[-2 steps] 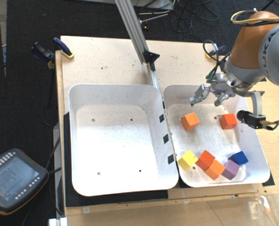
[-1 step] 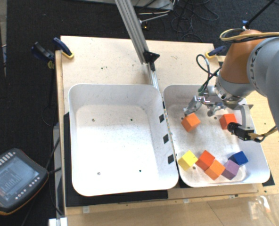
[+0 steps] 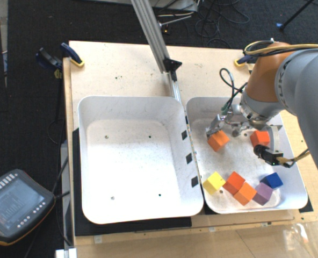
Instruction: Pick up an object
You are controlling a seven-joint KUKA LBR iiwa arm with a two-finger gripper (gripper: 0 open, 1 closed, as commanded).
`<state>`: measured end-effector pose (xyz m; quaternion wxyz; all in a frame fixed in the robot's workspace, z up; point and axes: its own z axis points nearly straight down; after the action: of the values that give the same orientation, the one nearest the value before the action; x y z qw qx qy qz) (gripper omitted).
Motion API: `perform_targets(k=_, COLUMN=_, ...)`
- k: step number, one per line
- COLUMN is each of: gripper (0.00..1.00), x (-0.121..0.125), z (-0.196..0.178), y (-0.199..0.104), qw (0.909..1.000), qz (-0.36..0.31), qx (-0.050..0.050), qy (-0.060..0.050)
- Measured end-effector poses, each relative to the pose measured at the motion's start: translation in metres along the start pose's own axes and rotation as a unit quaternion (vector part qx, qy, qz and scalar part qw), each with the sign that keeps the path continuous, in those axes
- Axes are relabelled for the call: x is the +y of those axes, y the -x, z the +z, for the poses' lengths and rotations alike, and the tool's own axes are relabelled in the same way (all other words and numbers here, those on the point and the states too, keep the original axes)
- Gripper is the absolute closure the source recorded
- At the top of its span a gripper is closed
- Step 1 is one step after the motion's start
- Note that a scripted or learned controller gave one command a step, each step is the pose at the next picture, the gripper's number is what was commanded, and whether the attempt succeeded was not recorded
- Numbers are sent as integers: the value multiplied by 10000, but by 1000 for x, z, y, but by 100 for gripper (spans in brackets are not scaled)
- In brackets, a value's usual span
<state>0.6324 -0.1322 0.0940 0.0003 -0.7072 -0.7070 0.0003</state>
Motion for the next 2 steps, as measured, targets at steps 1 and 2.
perform_targets(k=1, gripper=100, x=1, z=-12, y=0, qw=10000, qz=2, qx=-3, qy=17)
perform_targets(k=2, gripper=100, x=4, z=-75, y=-5, qw=10000, qz=-16, qx=-6, qy=42)
